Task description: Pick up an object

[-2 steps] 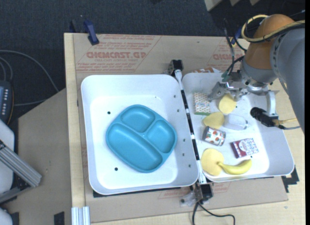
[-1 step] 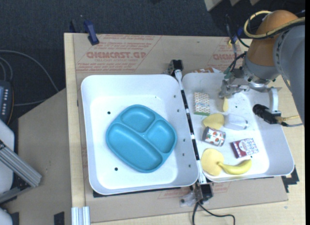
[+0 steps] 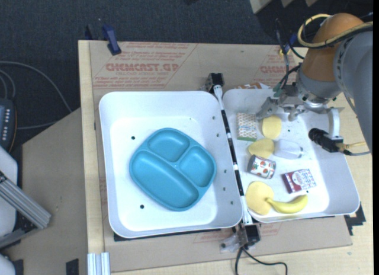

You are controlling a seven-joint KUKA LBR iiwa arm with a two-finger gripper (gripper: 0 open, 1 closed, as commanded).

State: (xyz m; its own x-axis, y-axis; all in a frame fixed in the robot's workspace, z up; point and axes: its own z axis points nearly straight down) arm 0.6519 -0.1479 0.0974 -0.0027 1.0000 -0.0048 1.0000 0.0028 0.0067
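The banana (image 3: 290, 204) lies at the near edge of the right bin (image 3: 349, 191). Behind the banana sit a small can (image 3: 262, 166), a red carton (image 3: 299, 180) and yellow pieces (image 3: 271, 128). The claw (image 3: 283, 106) hangs over the bin's far end; its state cannot be determined. A blue tray (image 3: 172, 168) occupies the left bin (image 3: 112, 114).

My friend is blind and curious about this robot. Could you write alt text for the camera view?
A grey robot arm with an orange band reaches from the right, its gripper low over the right bin, which holds a banana, small packets and yellow pieces. The left bin holds a blue divided plate.
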